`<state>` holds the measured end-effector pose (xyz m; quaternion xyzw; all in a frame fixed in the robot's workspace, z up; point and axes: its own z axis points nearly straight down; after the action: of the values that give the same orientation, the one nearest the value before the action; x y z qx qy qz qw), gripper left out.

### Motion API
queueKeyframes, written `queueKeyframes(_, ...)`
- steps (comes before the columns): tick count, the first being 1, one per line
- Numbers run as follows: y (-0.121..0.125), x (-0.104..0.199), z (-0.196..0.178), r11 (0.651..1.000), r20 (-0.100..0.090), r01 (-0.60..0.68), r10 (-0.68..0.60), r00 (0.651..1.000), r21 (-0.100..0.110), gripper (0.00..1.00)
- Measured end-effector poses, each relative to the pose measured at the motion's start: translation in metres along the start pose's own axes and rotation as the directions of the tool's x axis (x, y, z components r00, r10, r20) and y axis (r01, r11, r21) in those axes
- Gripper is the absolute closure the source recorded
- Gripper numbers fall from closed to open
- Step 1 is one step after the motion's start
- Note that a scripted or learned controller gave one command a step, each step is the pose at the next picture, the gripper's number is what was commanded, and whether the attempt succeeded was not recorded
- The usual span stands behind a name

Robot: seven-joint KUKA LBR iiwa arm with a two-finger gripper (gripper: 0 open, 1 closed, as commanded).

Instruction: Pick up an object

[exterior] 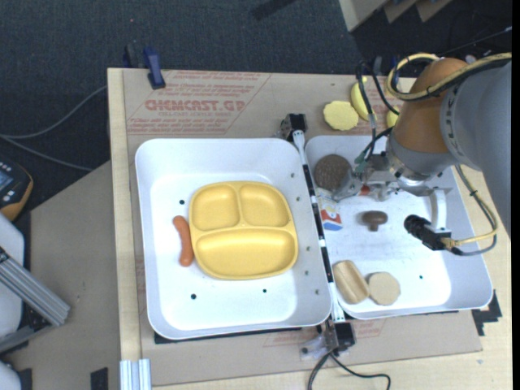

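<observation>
Nearest the camera, right bin [467,287]: two tan bread-like pieces against its near wall, an oblong one [351,281] and a round one [383,288], touching or almost. Left bin [154,218] holds a yellow three-compartment plate [242,230], with an orange-red sausage [184,240] lying lengthwise just off its left edge, on the bin floor.

Mid right bin: small brown mushroom-shaped piece [374,218], dark cap, alone on the white floor. A red/white/blue scrap [330,217] sits by the divider.

Further back: brown round cookie-like disc [331,171], matte, speckled, in the far left corner of the right bin. Gripper [375,181] is just right of it, low over the bin; can't tell whether the claw is apart or closed, or on anything.

Behind the bins, on the board: yellow pieces [341,114].
</observation>
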<state>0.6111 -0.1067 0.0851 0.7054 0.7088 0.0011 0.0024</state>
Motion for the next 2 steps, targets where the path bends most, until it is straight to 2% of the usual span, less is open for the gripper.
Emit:
queueKeyframes(1,0.042,-0.001,0.006,0.996,-0.010,-0.019,0.020,1.000,0.084,0.00)
queueKeyframes(2,0.053,0.012,0.002,1.000,0.001,-0.005,0.005,1.000,0.017,0.00)
